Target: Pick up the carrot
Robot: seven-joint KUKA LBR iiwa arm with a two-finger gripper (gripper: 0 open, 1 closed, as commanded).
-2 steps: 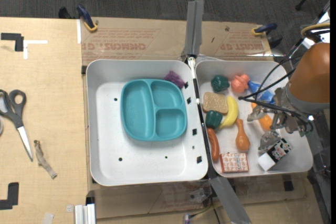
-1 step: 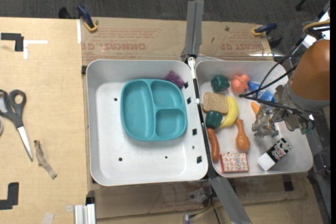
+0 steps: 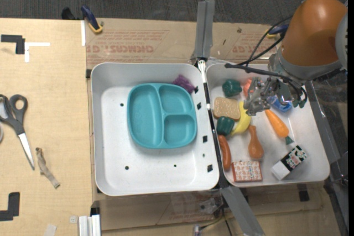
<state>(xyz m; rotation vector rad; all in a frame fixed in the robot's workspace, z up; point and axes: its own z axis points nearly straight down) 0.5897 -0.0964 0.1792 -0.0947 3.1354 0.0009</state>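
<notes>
The carrot (image 3: 276, 123) is orange with a small green tip and lies slanted in the right bin (image 3: 318, 174), toward its right side. My gripper (image 3: 256, 101) hangs over the upper middle of that bin, just left of the carrot's upper end. The metal parts of the gripper blur together with the items below. The arm's orange band (image 3: 312, 30) rises above it at the upper right.
The right bin also holds a bread slice (image 3: 227, 109), a banana (image 3: 242, 123), green pieces (image 3: 231, 87), a sausage (image 3: 225, 152), an orange drumstick shape (image 3: 254, 143), a red box (image 3: 246, 171) and a black-and-white block (image 3: 289, 163). The left bin holds a teal divided plate (image 3: 162, 115).
</notes>
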